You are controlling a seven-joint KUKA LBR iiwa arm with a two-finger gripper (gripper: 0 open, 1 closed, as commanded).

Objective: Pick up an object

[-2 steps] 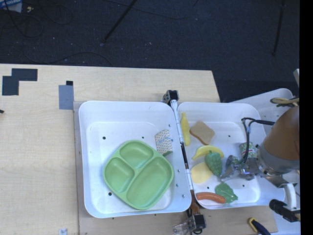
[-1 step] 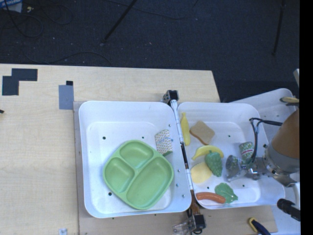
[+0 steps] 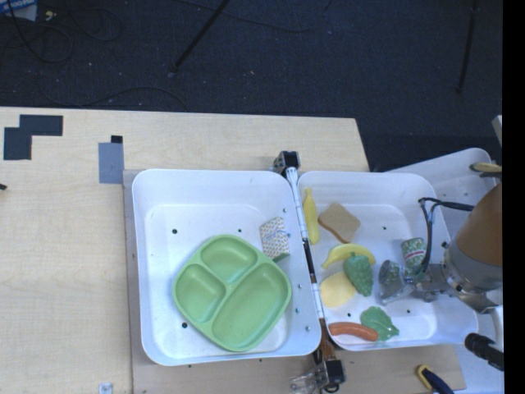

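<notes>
Reaching in from right edge of right bin (image 3: 385, 183), gripper (image 3: 392, 279) lowered among toy food, likely for grab. Finger state cannot be told; tips blurred into grey clutter. Nothing seen held. Likely target, dark green vegetable (image 3: 358, 273), lies near bin centre, just beside gripper, touching banana (image 3: 348, 255). Bread slice (image 3: 339, 221) toward far edge; sausage (image 3: 353, 331) at near edge. Left bin (image 3: 164, 195) carries green divided plate (image 3: 233, 294), well apart from arm.

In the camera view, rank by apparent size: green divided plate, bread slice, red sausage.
1. green divided plate, by far the largest.
2. and 3. bread slice and red sausage: too alike to rank; the bread is wider, the sausage longer.
</notes>
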